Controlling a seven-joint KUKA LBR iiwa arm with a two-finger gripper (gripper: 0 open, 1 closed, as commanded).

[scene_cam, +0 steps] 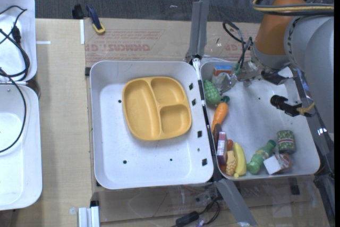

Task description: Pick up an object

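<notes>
Carrot (221, 112), banana (239, 159), bottle (261, 157): right bin (297, 130) | yellow tray (157, 107): left bin (106, 141) | tool (227, 80): grip seemingly unclear, cannot tell

Both bins (106, 130) look like smooth white plastic w/ slight sheen. Yellow divided plate (156, 107): matt plastic. Tabletop (58, 114): pale wood-look, matt; far strip (127, 40) looks like printed cardboard. Carrot (220, 113), banana (239, 159): glossy plastic toys. Arm (313, 40): smooth grey shell, orange band glossy.

The right bin's (313, 159) middle floor lies open; the carrot (221, 112), banana (239, 158) and bottle (260, 157) crowd its edges.
</notes>
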